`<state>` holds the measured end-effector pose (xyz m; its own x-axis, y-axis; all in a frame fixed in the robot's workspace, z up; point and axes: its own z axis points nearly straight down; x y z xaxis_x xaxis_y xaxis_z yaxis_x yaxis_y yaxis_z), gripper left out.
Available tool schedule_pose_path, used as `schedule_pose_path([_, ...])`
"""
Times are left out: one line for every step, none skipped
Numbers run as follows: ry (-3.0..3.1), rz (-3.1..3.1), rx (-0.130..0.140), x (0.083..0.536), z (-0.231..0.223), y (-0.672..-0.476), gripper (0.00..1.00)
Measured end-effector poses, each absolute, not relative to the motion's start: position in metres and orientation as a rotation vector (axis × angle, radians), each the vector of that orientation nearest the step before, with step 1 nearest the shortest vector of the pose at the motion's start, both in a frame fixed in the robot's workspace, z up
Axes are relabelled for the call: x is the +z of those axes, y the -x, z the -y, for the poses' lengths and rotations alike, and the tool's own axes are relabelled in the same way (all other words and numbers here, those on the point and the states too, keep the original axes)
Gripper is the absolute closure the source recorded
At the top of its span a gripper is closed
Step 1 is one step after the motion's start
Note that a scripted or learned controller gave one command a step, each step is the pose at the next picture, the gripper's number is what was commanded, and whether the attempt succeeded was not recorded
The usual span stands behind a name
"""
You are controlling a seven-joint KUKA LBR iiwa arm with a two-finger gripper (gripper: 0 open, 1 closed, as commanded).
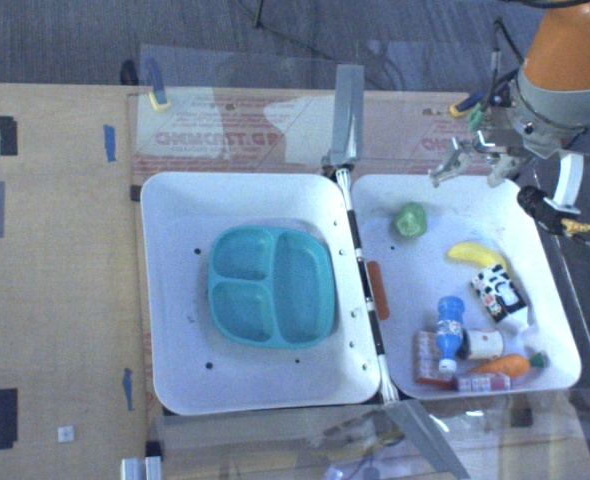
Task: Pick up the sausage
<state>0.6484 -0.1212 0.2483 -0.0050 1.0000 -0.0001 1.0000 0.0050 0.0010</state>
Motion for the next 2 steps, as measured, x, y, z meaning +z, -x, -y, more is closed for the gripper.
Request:
schedule_pose_path([-1.989, -2.426, 0.005, 0.09, 0.09, -0.64, 0.0])
schedule_pose_path([-1.973, -2.436, 0.004, 0.088, 0.143, -0.594, 0.0])
